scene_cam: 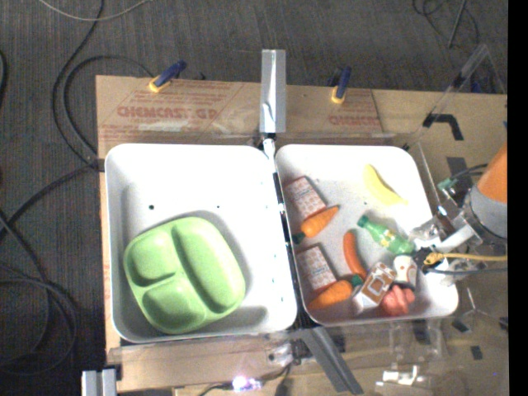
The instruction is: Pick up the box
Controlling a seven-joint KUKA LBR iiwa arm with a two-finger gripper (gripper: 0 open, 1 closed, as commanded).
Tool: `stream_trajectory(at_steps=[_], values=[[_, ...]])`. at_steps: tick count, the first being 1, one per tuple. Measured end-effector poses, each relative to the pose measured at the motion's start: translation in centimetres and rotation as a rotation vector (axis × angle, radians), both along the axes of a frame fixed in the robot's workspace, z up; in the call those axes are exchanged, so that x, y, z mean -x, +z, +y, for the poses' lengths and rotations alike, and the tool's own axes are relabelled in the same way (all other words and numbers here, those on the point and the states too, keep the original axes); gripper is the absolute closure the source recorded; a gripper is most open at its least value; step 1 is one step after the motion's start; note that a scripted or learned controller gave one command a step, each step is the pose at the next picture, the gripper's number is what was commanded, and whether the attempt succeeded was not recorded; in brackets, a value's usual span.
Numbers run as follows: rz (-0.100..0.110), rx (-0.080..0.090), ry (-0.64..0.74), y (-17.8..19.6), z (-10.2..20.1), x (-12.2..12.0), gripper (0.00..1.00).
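Where clamps grip the cardboard, red print reads "CHEMCAST GP".

Floor is dark grey carpet with a ribbed texture, and there are cables all over it: a thin pale cord looping at the top left and thicker black cables snaking down the left side. The table is topped with a brown cardboard sheet with faded red printing, held along the far edge by two clamps with yellow and blue grips. A metal upright stands at the middle of that edge. Clear plastic panels sit off to the right. Lighting is even, fairly dim, with no harsh shadows.
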State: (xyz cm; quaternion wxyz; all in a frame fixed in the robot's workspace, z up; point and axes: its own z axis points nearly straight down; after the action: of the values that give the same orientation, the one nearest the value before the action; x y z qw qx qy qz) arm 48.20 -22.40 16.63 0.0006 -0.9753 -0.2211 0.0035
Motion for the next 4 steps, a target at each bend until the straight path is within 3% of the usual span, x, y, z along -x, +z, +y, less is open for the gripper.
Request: stream_trajectory(at_steps=[1, 2, 3, 4], values=[[-0.003, 0.003, -0.163, 11.6, 1.3, -9.4, 0.00], [0.000, 0.003, -0.164, -1.4, 0.1, -14.6, 0.00], [-0.004, 0.003, -0.243, 26.8, 0.0, -10.8, 0.00], [0.001, 0.006, -0.237, 27.5, 0.1, -10.9, 1.00]])
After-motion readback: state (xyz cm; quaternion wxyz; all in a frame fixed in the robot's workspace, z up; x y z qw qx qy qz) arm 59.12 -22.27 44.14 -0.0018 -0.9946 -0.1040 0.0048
